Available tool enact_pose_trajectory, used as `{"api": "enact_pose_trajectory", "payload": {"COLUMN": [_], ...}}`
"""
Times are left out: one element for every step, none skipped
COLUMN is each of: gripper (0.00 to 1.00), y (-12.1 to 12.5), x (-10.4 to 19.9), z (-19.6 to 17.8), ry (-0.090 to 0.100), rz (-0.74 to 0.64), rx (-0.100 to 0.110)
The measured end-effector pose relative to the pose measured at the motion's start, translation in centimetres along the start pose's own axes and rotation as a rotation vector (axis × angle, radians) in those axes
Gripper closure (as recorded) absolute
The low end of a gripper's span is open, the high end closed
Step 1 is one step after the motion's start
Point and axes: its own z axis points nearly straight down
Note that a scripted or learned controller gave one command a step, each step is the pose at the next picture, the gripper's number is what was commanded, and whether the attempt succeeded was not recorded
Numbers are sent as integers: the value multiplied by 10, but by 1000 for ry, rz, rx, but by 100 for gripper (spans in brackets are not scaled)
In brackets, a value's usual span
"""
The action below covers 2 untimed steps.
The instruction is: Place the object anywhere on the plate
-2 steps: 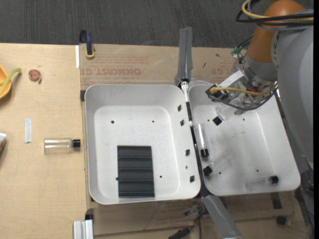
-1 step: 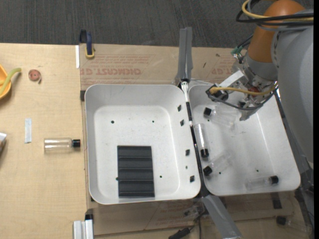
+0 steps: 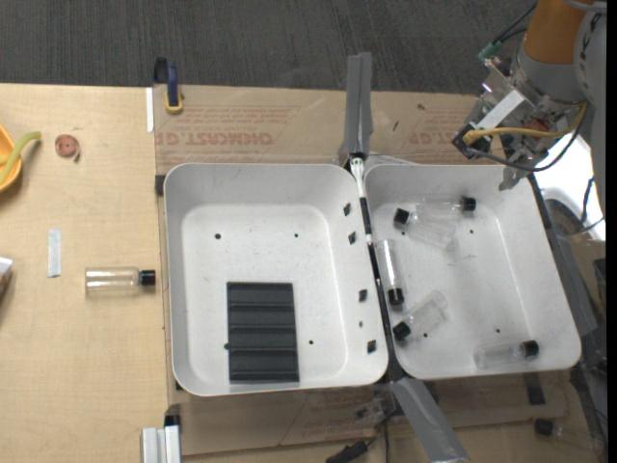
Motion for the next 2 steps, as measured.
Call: {"api": "enact_pose_trajectory", "payload": {"gripper": [0, 0], "y": [54, 74], "x": [-56, -114], "z": [-85, -164], "ry": [-1, -1], "rz": [130, 321], "rx": [0, 1]}}
